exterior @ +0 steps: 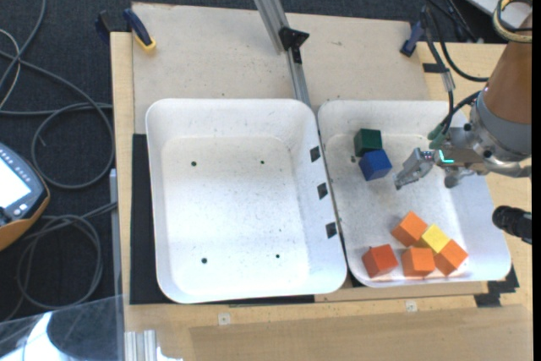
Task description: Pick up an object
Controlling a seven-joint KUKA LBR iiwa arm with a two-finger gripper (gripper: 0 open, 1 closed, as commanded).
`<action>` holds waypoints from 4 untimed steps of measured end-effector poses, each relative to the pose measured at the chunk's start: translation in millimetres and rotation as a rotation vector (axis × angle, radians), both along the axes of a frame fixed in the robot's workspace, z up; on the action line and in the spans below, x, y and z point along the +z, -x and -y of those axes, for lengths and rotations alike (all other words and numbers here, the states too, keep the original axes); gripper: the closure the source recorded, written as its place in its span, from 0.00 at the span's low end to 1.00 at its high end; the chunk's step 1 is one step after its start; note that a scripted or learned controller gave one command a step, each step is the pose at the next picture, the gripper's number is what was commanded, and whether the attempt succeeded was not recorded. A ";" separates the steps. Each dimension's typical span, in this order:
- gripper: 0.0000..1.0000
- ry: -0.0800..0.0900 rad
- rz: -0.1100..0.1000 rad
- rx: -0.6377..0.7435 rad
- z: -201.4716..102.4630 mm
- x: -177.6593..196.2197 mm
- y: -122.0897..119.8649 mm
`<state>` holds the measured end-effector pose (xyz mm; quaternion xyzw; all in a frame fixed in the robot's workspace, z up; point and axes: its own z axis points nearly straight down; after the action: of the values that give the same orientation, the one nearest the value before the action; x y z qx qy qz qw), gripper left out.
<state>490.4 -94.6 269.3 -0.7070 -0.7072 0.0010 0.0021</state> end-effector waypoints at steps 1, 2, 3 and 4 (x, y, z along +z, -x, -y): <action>0.00 0.001 0.005 0.000 0.1 1.5 -0.6; 0.00 0.000 -0.001 -0.001 0.3 -41.6 3.9; 0.00 -0.001 -0.003 -0.001 -1.9 -97.6 -5.2; 0.00 -0.001 -0.003 0.000 -9.4 -145.1 -9.9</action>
<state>500.4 -85.2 124.3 -0.7070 -0.7072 0.0015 0.0035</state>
